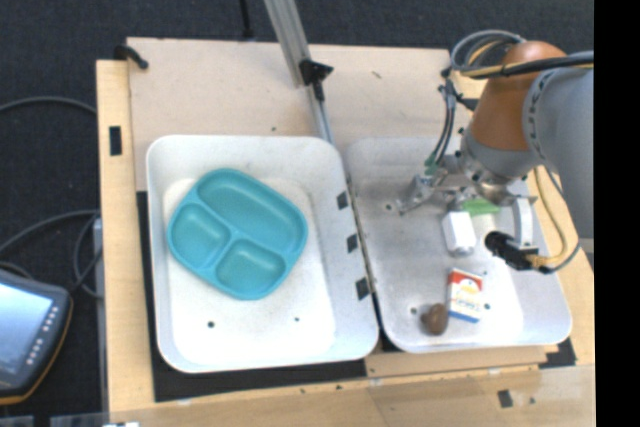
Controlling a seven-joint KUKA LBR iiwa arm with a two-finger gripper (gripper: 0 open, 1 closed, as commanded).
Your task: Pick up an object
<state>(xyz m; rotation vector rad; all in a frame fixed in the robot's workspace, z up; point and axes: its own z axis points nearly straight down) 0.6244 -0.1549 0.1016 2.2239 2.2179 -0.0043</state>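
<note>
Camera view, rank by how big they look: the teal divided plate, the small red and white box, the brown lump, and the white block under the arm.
1. Teal divided plate, by far the largest.
2. Red and white box and white block look about alike; the arm partly covers the block.
3. Brown lump, smallest.

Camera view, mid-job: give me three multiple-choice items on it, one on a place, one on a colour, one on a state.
1. Where does the divided plate lie?
A. left bin
B. right bin
C. bench top

2. What colour is the plate?
A. red
B. teal
C. yellow

3. How does the small brown object lie?
A. inside the plate
B. on the right bin's floor, beside the small box
C. on the bench top outside both bins

Answers: 1 A, it lies in the left bin. 2 B, teal throughout. 3 B, it touches the floor near the box.
</note>
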